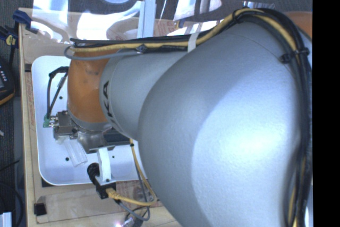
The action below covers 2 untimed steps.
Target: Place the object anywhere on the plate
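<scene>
Fingers (77, 156), low over the left bin (38, 114) near its front edge: whether they are apart or together I cannot tell. The arm (223, 125) covers much of both bins, so where the object lies cannot be told. Its weight and stiffness are unknown; judging cautiously, a centred hold across its narrowest part seems safest.

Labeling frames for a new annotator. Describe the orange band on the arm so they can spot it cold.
Start from the big grey arm covering most of the view's right and middle. Follow it left to where it narrows over the white bin. The orange band sits there, just above the metal wrist: the one warm-coloured section between grey shell and silver hardware.
</scene>
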### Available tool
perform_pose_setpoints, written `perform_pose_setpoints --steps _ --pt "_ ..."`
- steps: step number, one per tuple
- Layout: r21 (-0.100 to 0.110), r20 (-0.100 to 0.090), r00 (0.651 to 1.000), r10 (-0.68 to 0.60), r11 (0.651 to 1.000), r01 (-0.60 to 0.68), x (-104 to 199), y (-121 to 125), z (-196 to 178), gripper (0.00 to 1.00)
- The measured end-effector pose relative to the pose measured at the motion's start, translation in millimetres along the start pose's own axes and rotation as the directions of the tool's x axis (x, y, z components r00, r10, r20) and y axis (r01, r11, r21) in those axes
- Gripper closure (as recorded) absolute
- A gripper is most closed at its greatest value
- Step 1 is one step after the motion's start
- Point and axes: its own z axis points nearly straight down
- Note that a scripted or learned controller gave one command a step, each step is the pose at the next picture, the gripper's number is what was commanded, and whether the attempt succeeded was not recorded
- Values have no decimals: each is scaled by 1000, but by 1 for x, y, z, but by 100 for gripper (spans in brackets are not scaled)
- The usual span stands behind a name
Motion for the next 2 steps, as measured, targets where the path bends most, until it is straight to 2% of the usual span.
perform_pose_setpoints --steps 1,2 --pt "-2 -1 996 -86 996 86 -59 35 -11 100" --pt "-2 -2 963 268 963 -268 -11 68 15 100"
